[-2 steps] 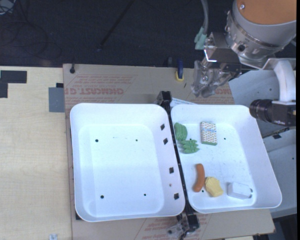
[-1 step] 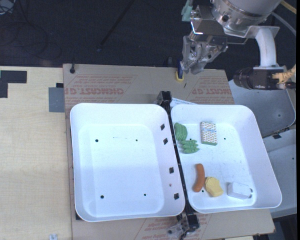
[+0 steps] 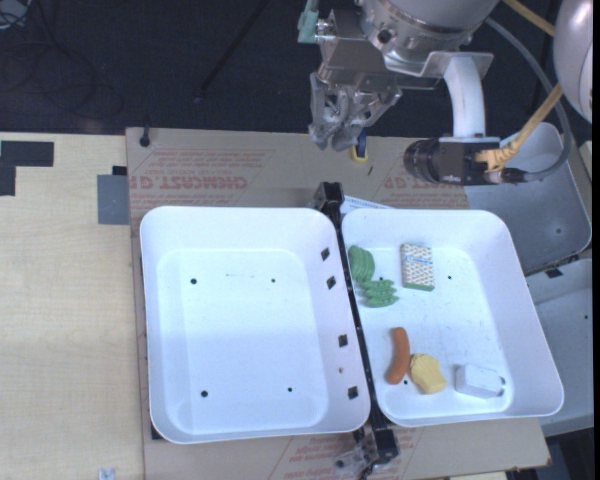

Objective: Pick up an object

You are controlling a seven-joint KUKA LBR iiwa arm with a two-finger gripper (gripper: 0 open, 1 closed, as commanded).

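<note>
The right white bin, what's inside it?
Inside the right white bin lie a green leafy toy, a patterned small block, an orange sausage-shaped toy, a yellow lump and a pale grey block. Anything beneath them is covered.

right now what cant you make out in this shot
- Gripper, camera view: its fingers blur into a dark cluster above the bench, so their state is unclear.
- Arm: cut off by the top edge.
- Green item in the right bin: too small to identify; it lies against the wall by the divider.
- Pale grey block: blends with the white floor, shape unclear.
- Patterned packet: print too small to read.
</note>
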